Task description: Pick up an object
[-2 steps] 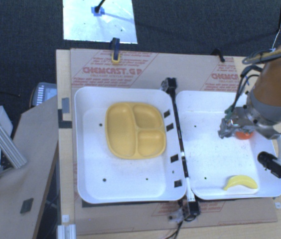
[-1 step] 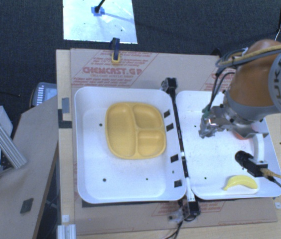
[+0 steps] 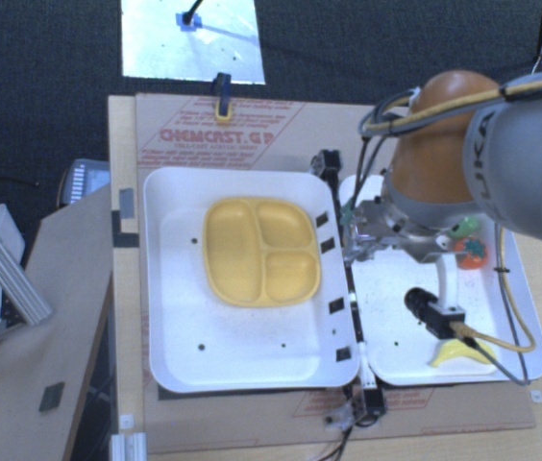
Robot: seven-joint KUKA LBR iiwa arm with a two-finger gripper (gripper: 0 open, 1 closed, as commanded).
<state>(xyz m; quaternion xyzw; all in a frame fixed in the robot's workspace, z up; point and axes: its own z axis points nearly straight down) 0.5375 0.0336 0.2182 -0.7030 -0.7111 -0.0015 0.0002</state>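
The arm's wrist hangs over the right bin [image 3: 521,353], hiding the gripper [image 3: 372,238] at that bin's left wall; whether it is apart or together I cannot tell. Candidate objects lie in this bin: a yellow banana-like piece [image 3: 458,353] near its front edge, and an orange-and-green toy [image 3: 468,248] toward its far right, part-hidden by the wrist. In my judgement, the best pick is the yellow piece: it lies apart from other things. Descend squarely above it, clear of the black cable fitting [image 3: 432,313] just behind it.

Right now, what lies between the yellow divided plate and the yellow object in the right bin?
In the camera view, between the yellow plate and the yellow object run the bins' adjoining rims with black clips, then bare bin floor.
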